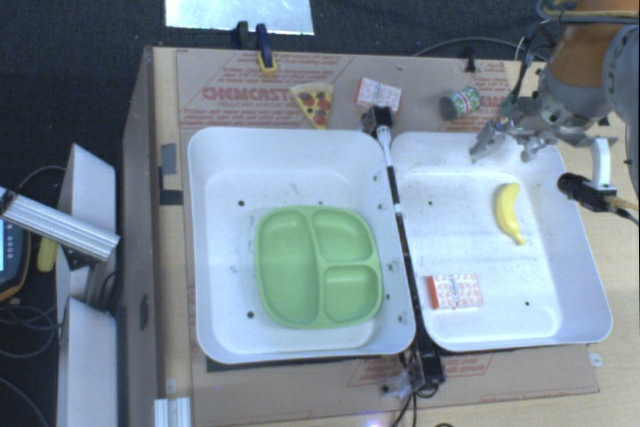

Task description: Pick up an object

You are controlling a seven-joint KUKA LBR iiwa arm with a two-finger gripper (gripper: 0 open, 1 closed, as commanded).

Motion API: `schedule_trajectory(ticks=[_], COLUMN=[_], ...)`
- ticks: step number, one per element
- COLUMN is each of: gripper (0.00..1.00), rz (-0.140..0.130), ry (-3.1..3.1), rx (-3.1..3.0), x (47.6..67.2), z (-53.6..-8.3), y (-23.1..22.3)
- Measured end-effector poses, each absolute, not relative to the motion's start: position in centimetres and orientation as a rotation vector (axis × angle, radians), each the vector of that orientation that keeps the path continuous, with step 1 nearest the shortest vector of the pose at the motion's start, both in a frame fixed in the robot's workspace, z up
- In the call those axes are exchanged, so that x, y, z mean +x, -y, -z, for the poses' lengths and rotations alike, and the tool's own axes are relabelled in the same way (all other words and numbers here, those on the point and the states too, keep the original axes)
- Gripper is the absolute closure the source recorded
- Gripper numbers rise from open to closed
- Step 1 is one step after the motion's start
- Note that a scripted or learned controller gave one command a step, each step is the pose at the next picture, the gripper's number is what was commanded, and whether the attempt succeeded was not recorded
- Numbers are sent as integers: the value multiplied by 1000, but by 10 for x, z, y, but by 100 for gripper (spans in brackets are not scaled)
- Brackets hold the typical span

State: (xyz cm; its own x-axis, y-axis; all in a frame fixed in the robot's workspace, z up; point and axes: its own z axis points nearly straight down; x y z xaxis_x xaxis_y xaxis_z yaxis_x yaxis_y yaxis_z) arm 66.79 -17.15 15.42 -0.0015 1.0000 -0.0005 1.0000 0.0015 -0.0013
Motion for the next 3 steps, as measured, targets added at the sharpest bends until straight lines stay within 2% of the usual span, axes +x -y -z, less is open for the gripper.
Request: schedule_trajectory(ticks=[1,2,3], gripper=[0,0,100], rz=[-2,1,4], ry=[2223,2225,2228], rx=[-2220,-2221,-2222], x=[642,618,619], z=[-84,-85,-96], y=[207,206,207])
